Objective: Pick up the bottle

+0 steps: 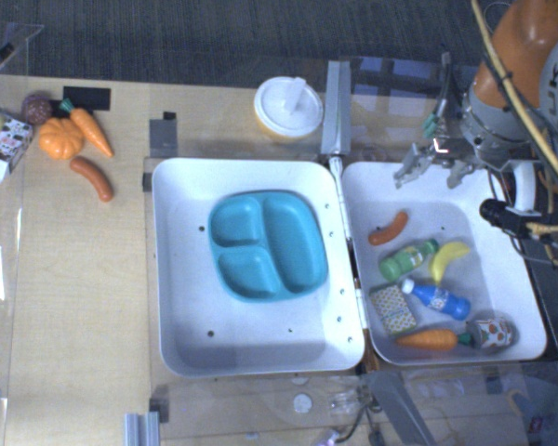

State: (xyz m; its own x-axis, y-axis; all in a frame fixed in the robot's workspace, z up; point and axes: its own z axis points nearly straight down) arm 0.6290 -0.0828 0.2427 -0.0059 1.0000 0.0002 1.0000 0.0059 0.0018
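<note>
Two bottles lie in the right bin (pixel 516 277). A green bottle (pixel 407 258) is on its side near the bin's middle. A blue bottle with a white cap (pixel 439 299) lies just below it, pointing left. My gripper (pixel 433 171) hangs over the bin's far edge, above and apart from both bottles. Its fingers (pixel 409 171) are spread open with nothing between them.
Around the bottles lie a red sausage (pixel 389 229), a yellow banana (pixel 448 256), a checkered pad (pixel 393 308), a carrot (pixel 431 340) and a small can (pixel 491 333). The left bin (pixel 181 277) holds a blue divided plate (pixel 265 245). A white lid (pixel 288 107) and toy vegetables (pixel 70 137) sit on the bench.
</note>
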